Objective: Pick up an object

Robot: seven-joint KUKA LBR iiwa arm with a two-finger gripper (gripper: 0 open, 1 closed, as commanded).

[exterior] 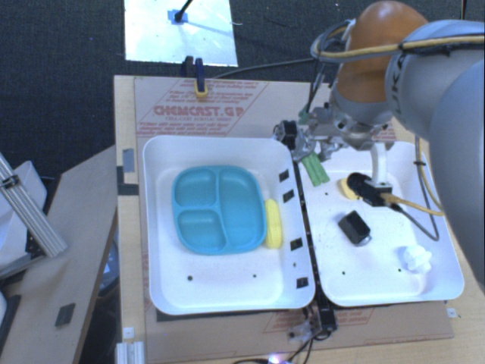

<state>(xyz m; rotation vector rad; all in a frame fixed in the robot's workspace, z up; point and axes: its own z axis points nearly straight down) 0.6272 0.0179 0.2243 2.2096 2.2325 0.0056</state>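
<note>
grey-and-orange arm's two-finger gripper [377,174] low in right white bin [436,279] | finger state: cannot tell | nearest: flat yellow piece [347,187], black block [354,227] | risk: crowded pieces, fingers may nudge one aside, closing on nothing

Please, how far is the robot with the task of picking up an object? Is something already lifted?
Nothing looks lifted yet. The gripper is down in the right bin, at a yellow object and a black object that lie on the bin floor. Whether it grips either one cannot be told. The small black block, white crumpled piece and green piece also lie there. Grasping and raising are left.
</note>
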